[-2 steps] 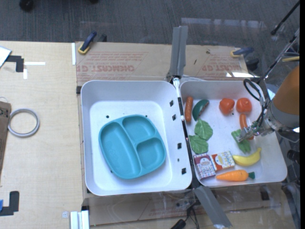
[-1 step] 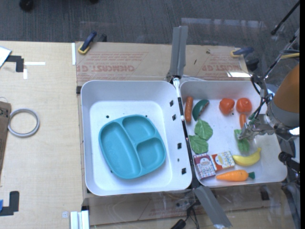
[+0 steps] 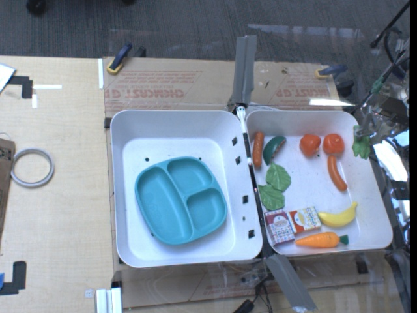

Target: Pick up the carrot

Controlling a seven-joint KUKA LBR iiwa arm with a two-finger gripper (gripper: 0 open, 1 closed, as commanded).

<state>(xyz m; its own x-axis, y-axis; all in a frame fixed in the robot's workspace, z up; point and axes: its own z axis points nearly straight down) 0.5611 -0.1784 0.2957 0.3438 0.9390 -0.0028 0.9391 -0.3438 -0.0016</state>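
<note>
The carrot [image 3: 318,240] is orange with a small green tip at its right end. It lies flat along the front wall of the right bin [image 3: 373,194], pointing left-right. Just behind it are a yellow banana [image 3: 339,215] and two small red-and-white boxes [image 3: 291,222], close to it but apart. Nothing covers the carrot.
The right bin also holds green leaves [image 3: 275,186], a red sausage [image 3: 258,150], a dark green vegetable [image 3: 273,147], two red tomatoes [image 3: 310,143], an orange sausage [image 3: 337,173] and a green leafy piece [image 3: 360,147] by the right rim. A teal divided plate [image 3: 181,199] lies in the left bin [image 3: 124,175].
</note>
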